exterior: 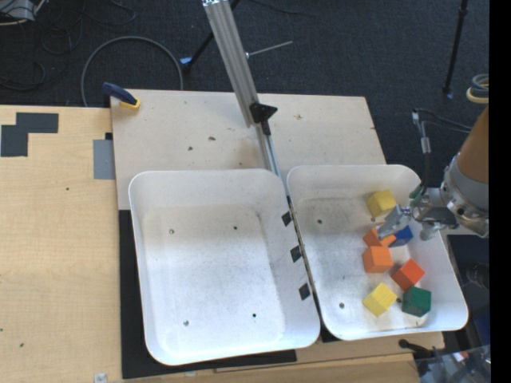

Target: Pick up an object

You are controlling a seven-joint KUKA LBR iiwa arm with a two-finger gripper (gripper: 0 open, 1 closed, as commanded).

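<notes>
Blocks crowd the right bin (447,313): nearest sit a green block (416,301) and a yellow block (380,298), then two orange blocks (408,273) (378,258). Beyond them the gripper (397,222) hovers low over a blue block (402,234), just short of a second yellow block (382,203); whether it grips anything I cannot tell. A clean pick probably needs centring on one block, since touching neighbours could jam it. Farther off, a metal rail (235,58) slants across the worktop (200,130).
</notes>
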